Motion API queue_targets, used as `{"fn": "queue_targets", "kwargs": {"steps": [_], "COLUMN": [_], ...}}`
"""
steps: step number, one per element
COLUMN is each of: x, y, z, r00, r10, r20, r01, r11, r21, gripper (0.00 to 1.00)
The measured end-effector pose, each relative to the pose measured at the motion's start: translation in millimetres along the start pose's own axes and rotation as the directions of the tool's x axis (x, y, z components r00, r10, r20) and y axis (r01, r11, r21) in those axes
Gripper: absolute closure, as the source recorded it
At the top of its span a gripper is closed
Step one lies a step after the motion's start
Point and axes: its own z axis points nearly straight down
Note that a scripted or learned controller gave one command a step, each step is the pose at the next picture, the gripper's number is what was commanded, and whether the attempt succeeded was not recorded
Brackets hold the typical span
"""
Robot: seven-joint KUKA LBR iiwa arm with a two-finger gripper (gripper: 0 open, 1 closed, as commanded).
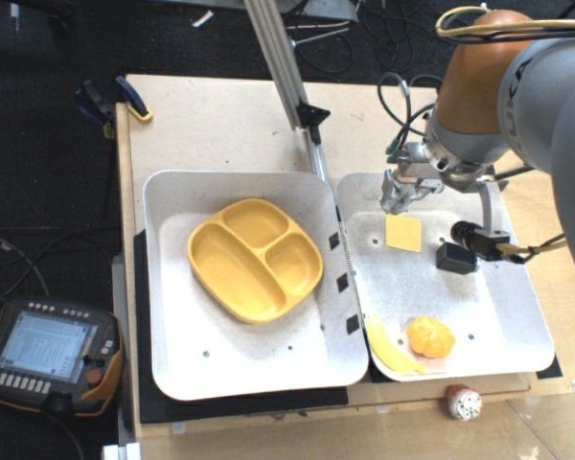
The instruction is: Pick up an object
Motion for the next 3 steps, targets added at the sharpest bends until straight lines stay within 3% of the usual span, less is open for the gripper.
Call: {"fn": "queue_targets", "kwargs": {"steps": [3], "x": [153.6], "y": [31.9], "z": [-4.6], "r00": [1.0], "r10": [-0.001], "r20": [-0.001], "r01": [0.001], "r11": [1.0], "r21": [0.0], "gripper": [1.0]}}
